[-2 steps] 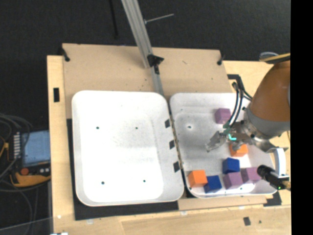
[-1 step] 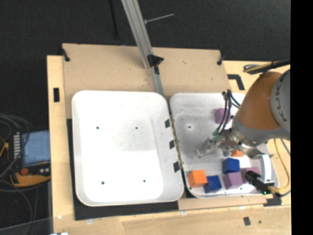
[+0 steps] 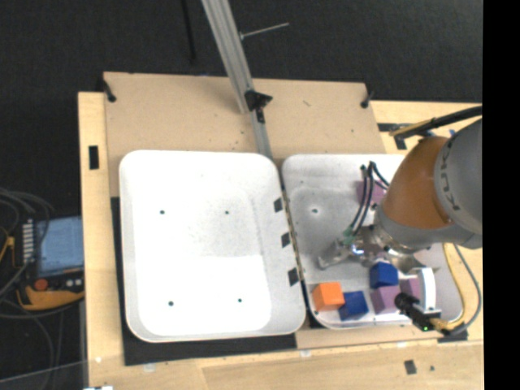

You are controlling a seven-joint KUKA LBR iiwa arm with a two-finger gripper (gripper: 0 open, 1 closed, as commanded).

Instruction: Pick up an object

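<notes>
Gripper (image 3: pixel 337 254) low in right bin (image 3: pixel 313 189), can't tell its state — orange block (image 3: pixel 328 296) looks light, rigid; grab flat sides.

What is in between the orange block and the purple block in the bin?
In the camera view, a small blue cube sits between the orange block and the purple block, along the near wall of the right white bin.

I see open floor across the left bin (image 3: pixel 203 242). The right bin's (image 3: pixel 321 185) near corner is crowded by orange (image 3: pixel 328 296), blue (image 3: pixel 353 305) and purple (image 3: pixel 382 301) blocks; its far-left floor is open.
</notes>
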